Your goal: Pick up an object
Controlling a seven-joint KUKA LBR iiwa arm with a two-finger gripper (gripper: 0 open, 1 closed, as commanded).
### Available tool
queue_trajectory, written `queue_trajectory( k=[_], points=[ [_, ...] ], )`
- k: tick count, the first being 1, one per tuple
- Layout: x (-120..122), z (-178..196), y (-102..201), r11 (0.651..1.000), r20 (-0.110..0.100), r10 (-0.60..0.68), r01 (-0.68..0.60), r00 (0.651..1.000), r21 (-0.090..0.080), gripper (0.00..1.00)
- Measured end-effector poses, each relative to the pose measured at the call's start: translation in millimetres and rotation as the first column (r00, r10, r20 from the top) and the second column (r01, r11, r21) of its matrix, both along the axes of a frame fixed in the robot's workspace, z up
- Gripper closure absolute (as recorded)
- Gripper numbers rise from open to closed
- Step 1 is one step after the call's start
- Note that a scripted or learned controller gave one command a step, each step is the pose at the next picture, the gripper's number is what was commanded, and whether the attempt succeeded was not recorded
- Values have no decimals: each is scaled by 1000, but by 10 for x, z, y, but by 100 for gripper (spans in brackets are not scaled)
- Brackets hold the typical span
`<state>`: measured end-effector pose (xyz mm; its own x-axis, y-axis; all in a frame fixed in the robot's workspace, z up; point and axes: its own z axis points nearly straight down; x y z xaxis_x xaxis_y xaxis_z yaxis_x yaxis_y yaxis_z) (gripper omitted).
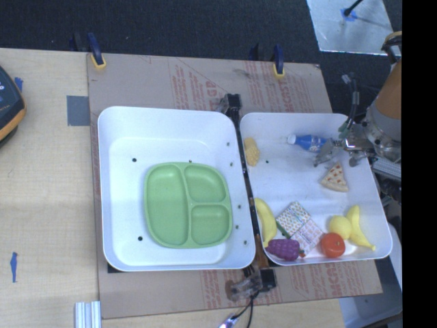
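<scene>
My gripper (339,156) hovers at the far right side of the right bin (273,183), its grey fingers spread open with nothing between them. Just below it lies a toy pizza slice (334,178). A small blue-and-white bottle (306,141) lies to the gripper's left, close to one finger. At the bin's left wall rests a corn cob (251,151). Along the near edge sit a banana (265,219), a patterned packet (299,225), purple grapes (285,249), a red tomato (332,244), a lemon (339,225) and a second banana (359,228).
The left bin (116,183) holds a green divided plate (188,203). Both bins stand on a cardboard sheet (177,80) clamped to the bench. A dark and orange device (8,104) sits at the far left edge.
</scene>
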<state>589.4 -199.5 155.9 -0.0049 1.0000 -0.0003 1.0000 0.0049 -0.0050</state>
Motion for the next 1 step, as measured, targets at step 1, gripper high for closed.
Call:
queue_trajectory(
  k=[1],
  points=[
    [675, 512, 1009, 1000, 4, 1, -1, 1000, 1, 0]
  ],
)
